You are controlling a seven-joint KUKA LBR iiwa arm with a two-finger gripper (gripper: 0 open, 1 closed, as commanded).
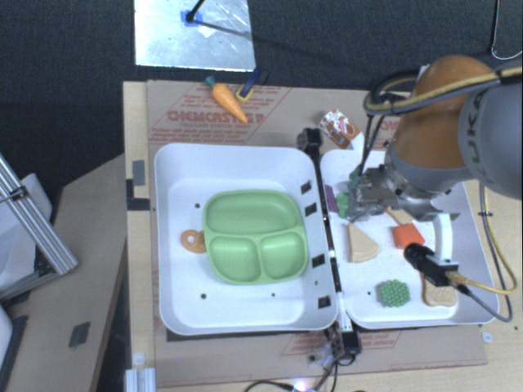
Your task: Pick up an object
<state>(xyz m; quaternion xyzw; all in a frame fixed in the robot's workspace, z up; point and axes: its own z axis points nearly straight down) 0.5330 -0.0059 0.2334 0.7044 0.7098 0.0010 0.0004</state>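
My gripper (353, 207) hangs low over the upper left part of the right bin (459, 300), close to the divider. Directly below it lies a pale cheese wedge (360, 244). An orange-red block (406, 236) sits just right of the wedge. A green bumpy round piece (394, 293) lies near the bin's front, and a tan cookie-like piece (440, 296) is beside it. A small purple and green thing (332, 198) peeks out at the gripper's left side. Nothing shows between the fingers.
The left bin (176, 300) holds a green divided plate (253, 237) and a small tan ring (193, 241). Behind the bins on the cardboard lie a toy carrot (229, 102) and a wrapped snack (338, 128). A metal sheet (194, 21) lies further back.
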